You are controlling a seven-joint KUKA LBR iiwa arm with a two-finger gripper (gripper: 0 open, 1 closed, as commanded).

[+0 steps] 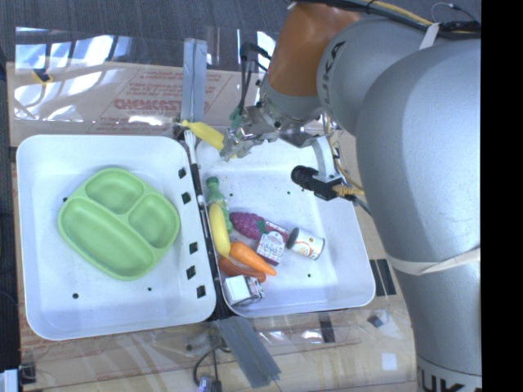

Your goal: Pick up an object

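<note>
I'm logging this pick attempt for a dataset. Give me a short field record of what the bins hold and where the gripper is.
left bin: green divided plate
right bin: yellow corn, purple grapes, carrot, small can, other small items along its left wall
gripper: over the right bin's far left corner
near gripper: yellow banana, on the bin's rim
grasp: cannot tell

1. A yellow banana (203, 134) is pinched at one end between my fingers (232, 147), tilted, above the right bin's (343, 243) far-left corner, its free end over the divider.
</note>
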